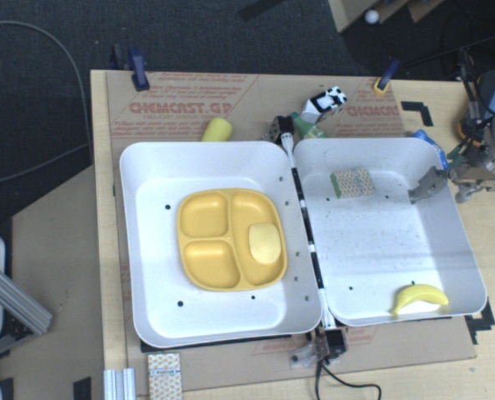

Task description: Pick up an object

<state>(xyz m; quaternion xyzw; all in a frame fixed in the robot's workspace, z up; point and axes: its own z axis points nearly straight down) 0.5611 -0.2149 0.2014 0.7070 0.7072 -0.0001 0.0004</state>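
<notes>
I judge the yellow plastic banana [420,298], lower right of the right white bin [460,248], light, stiff, slippery; grasp mid-curve; grey hand [431,183], upper right: state untellable

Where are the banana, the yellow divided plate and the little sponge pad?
banana [420,298], camera view, middle of its curved body.
yellow divided plate [206,217], camera view, bare upper-left compartment.
sponge pad [352,182], camera view, centre of its speckled top.
</notes>
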